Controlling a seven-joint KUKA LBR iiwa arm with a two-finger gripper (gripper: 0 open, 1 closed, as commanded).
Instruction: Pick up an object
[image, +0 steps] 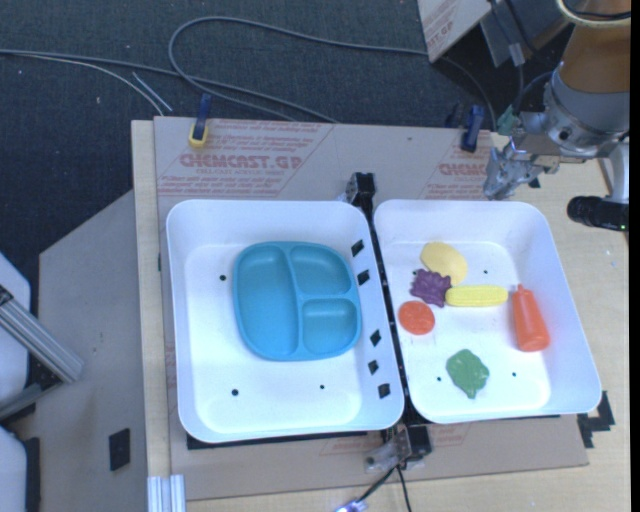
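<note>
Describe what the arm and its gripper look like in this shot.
The arm enters at the top right: a rounded grey wrist section with an orange band above it. Below it sits a compact metallic grey gripper of blocky silver parts, with a small teal spot near its top. Dark cables run behind the arm toward the upper edge. Finer markings are too small to read.

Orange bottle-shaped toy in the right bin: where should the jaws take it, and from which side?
Grip the orange bottle-shaped toy across its wide lower body, coming straight down. It lies flat, long axis running near to far, with bare floor on both long sides; its far end narrows to a neck.
</note>
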